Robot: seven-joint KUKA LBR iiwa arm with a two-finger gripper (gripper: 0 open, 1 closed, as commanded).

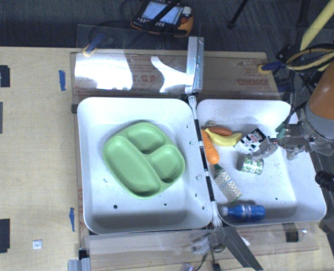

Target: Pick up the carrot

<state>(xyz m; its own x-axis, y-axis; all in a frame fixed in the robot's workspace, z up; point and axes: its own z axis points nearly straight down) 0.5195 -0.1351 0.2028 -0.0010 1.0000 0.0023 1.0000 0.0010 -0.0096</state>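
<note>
Green divided plate (144,160) in left bin (93,151); banana (222,138), blue bottle (243,210) in right bin (280,191)

Bright overhead light throws strong white glare on the clear panel (130,72) behind the bins; focus slightly soft.

A robotics lab is indicated. Two shallow white plastic bins (99,151) are fixed to a taped wooden table (31,151). A black handheld control pendant (161,14) is seen behind.

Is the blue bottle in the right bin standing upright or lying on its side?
Lying on its side. The blue plastic bottle stretches lengthwise along the near wall of the right shallow white bin, its pale cap end pointing towards the left bin.
</note>
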